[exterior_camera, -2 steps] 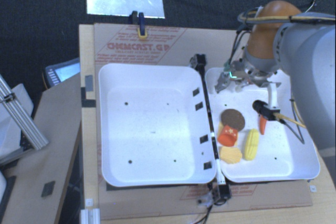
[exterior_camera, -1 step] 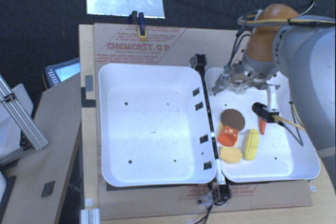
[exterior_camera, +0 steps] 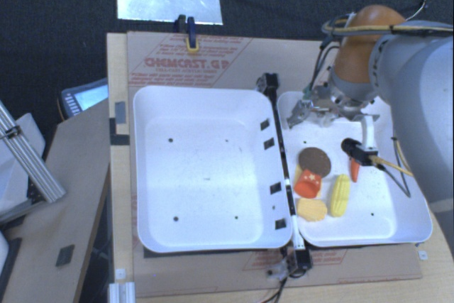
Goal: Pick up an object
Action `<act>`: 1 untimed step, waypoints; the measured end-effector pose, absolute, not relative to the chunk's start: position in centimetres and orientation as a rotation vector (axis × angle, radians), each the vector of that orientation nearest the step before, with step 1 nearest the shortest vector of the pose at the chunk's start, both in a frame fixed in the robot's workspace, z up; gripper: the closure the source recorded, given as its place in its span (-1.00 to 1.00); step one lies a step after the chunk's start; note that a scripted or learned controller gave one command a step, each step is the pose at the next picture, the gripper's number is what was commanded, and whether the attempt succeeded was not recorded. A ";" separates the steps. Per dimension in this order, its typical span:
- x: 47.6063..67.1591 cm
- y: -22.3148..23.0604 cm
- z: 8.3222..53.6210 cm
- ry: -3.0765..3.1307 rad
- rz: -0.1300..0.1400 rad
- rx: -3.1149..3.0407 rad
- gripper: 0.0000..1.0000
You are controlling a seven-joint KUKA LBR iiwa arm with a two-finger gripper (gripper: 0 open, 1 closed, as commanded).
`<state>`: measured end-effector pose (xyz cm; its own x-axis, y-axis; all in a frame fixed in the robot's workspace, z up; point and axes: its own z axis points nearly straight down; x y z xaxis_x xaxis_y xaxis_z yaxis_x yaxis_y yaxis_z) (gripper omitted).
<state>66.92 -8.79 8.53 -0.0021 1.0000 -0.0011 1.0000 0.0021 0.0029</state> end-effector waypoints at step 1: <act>66.9 -8.9 8.5 2.221 0.002 2.217 -1.00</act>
